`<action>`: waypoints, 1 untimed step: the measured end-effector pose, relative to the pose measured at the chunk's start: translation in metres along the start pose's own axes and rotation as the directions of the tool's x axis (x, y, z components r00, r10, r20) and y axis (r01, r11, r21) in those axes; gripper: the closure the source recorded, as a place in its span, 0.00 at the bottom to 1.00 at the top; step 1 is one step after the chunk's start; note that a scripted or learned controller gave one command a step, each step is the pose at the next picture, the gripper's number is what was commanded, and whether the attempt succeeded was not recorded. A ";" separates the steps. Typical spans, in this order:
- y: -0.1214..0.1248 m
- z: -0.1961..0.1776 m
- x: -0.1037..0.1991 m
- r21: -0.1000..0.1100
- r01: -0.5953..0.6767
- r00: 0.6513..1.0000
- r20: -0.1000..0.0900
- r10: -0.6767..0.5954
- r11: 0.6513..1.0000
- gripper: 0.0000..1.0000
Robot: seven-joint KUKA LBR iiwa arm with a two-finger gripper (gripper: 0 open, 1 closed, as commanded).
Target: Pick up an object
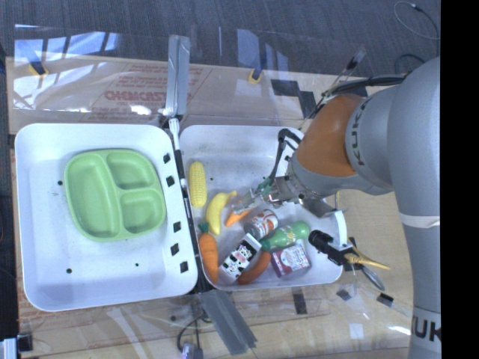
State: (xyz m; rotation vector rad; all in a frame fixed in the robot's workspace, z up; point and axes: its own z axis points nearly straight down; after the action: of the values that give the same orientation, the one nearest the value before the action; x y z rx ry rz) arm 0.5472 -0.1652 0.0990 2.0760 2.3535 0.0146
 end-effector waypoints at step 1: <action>0.000 -0.010 0.000 0.002 0.005 1.000 0.001 -0.005 1.000 1.00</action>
State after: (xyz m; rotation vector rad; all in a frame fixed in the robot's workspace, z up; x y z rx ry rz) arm 0.5469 -0.1654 0.1089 2.0707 2.3591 0.0118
